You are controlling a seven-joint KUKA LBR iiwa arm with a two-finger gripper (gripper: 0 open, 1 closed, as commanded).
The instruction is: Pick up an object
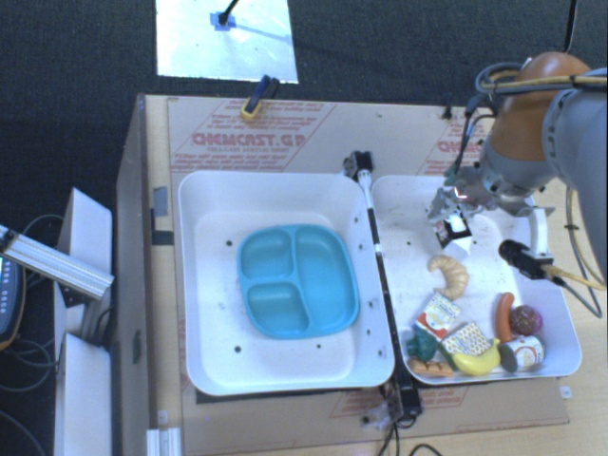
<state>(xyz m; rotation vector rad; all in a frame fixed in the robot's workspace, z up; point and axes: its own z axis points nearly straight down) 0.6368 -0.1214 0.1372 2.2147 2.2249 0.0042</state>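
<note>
Pincer (454,218) in upper part of right bin (570,345), finger state not discernible, croissant (449,273) lying just below it toward frame bottom, apart, blue tray (296,280) in left bin (214,350).

We see our grey arm (570,131) reaching in from the right, its orange band (532,103) bulging above the wrist at the far right. The wrist tips downward and leftward, and the tool (454,218) hangs low at its tip, pointing down.
</note>
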